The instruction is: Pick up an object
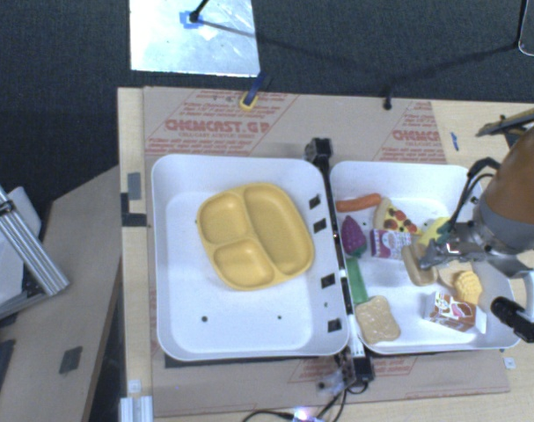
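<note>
The right white bin (407, 172) holds several toy foods. An orange carrot (359, 202) and a pizza slice (391, 216) lie at the back, with a purple eggplant (352, 234) and a purple packet (388, 243) beside them. A green piece (355, 278) and a tan cracker (378, 318) lie along the left wall. My gripper (438, 253) hangs low over the bin's right half, right above a tan bread slice (417, 269) and beside a yellow piece (436, 228). A corn cob (466, 284) and a red-and-white packet (449, 310) lie just in front of it.
The left white bin (174, 262) holds a yellow divided plate (253, 234). A black divider with clips (324, 227) runs between the bins. The arm's orange band (522, 183) and grey wrist (513, 231) cover the right bin's right wall. Cardboard (275, 121) lies under both bins.
</note>
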`<action>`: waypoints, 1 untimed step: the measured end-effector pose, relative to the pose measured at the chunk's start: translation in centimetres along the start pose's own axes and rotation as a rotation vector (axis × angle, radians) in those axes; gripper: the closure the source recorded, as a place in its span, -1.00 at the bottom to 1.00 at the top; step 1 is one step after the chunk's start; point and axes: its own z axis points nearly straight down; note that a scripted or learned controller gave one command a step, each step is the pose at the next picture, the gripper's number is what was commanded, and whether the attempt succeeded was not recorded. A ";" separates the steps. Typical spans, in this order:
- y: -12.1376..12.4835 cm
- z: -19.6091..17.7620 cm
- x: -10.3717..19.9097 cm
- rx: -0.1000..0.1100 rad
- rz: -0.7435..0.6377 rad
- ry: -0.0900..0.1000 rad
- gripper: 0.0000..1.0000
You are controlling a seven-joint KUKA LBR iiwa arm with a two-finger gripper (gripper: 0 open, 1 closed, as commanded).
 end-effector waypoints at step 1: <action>0.8 -6.3 0.1 -0.002 0.000 -0.001 1.00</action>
